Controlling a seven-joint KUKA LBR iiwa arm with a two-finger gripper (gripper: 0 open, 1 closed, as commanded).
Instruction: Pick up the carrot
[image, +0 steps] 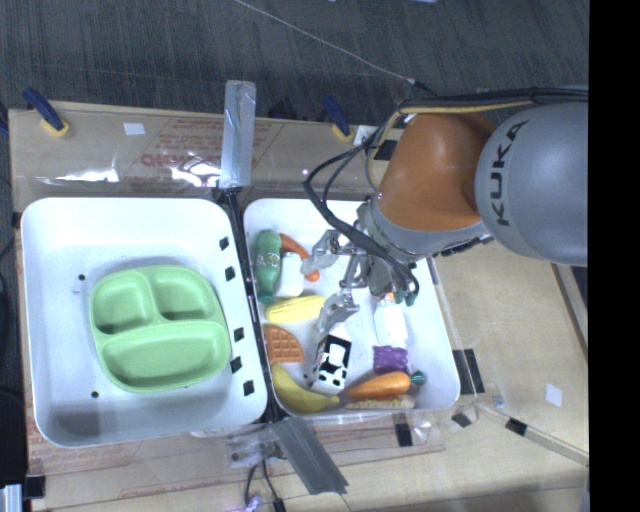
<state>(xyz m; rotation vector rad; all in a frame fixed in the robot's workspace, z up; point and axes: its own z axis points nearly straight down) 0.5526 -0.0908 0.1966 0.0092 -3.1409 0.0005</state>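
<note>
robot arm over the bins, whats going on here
The KUKA arm reaches in from the right, its gripper low over the right bin of toy food. The carrot lies untouched near the bin's front edge, beside a banana and a purple piece. The left bin holds a green divided plate.

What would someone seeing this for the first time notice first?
Probably the big grey and orange arm leaning in from the right over the right bin, its gripper low among a jumble of toy food. Next, the green divided plate lying alone in the left bin, and the carrot near the right bin's front edge.
</note>
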